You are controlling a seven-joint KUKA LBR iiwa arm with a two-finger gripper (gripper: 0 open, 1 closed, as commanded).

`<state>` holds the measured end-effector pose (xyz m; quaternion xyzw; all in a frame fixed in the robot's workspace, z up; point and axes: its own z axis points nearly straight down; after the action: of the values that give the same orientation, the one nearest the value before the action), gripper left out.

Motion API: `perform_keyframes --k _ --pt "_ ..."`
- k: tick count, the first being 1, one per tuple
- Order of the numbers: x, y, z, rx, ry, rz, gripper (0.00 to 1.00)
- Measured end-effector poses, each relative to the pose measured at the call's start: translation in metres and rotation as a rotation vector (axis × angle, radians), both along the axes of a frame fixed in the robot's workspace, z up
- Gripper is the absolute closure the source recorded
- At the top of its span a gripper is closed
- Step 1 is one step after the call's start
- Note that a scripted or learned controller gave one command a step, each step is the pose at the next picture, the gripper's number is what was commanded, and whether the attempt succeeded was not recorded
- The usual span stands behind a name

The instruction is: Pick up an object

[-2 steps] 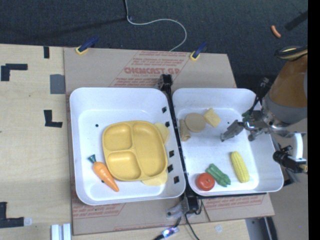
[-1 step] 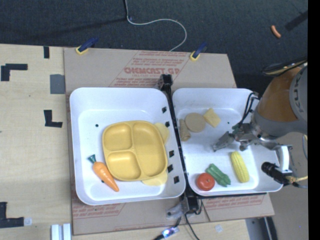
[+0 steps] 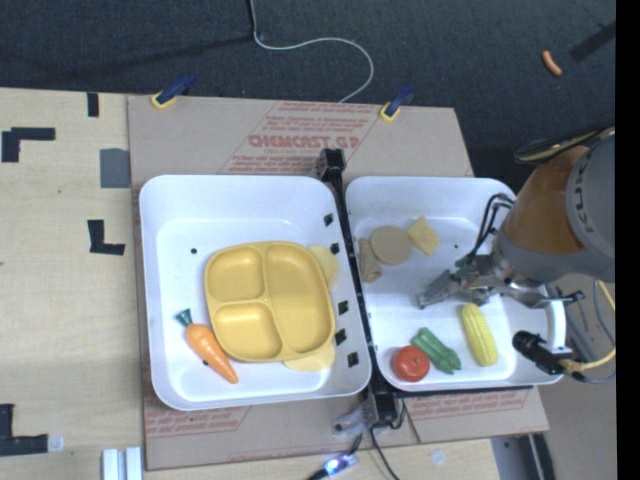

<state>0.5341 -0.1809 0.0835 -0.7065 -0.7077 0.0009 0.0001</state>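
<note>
1. My end effector [image 3: 440,290] hangs low in the right bin [image 3: 470,190], pointing toward the middle of its floor; I cannot tell from this slant how it is set, and nothing shows in its grip.
2. The nearest candidates are the corn cob [image 3: 479,334], just beside my tip, the green pepper [image 3: 437,349] and the tomato [image 3: 410,364] near the front wall.
3. Two tan pieces, a round one [image 3: 389,245] and a yellowish wedge [image 3: 424,235], lie toward the back.
4. The left bin [image 3: 160,208] holds a yellow divided plate [image 3: 270,300] and a carrot [image 3: 210,351].
5. Risks, as I judge them: closing on bare floor between items, or nudging the rounded corn so it rolls off.
6. The tomato may slip out of a pinch.
</note>
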Motion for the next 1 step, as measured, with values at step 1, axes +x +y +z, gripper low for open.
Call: perform_keyframes --k 1 --pt "0.0002 -0.0006 0.0118 -0.002 -0.002 -0.001 1.0"
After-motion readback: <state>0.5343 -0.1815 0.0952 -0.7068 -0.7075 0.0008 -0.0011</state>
